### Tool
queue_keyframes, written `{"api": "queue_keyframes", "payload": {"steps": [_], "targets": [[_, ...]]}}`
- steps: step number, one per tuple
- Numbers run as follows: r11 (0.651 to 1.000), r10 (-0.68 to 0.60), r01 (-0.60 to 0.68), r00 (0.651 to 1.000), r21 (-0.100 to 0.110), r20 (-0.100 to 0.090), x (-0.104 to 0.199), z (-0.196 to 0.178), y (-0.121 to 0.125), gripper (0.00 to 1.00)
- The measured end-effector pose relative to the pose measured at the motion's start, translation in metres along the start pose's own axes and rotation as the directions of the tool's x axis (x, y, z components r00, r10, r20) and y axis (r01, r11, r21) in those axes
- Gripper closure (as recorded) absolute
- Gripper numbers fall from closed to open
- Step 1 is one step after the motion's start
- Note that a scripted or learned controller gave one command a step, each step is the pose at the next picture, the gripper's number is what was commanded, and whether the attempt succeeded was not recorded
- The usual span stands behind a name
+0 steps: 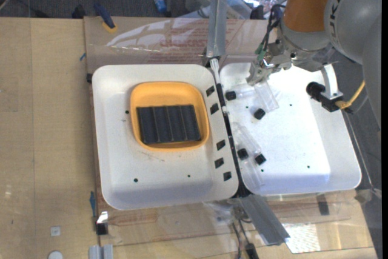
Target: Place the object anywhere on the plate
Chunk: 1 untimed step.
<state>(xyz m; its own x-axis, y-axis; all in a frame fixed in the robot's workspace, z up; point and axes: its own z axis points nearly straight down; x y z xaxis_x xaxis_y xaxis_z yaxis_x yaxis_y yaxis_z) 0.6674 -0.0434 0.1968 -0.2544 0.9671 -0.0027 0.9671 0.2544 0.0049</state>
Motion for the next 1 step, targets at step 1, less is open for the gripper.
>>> {"api": "queue_keyframes", "payload": {"steps": [1], "targets": [[0.999, -0.042, 0.042, 0.999, 0.0, -0.001, 0.0189, -0.0478, 0.0053, 1.0]]}}
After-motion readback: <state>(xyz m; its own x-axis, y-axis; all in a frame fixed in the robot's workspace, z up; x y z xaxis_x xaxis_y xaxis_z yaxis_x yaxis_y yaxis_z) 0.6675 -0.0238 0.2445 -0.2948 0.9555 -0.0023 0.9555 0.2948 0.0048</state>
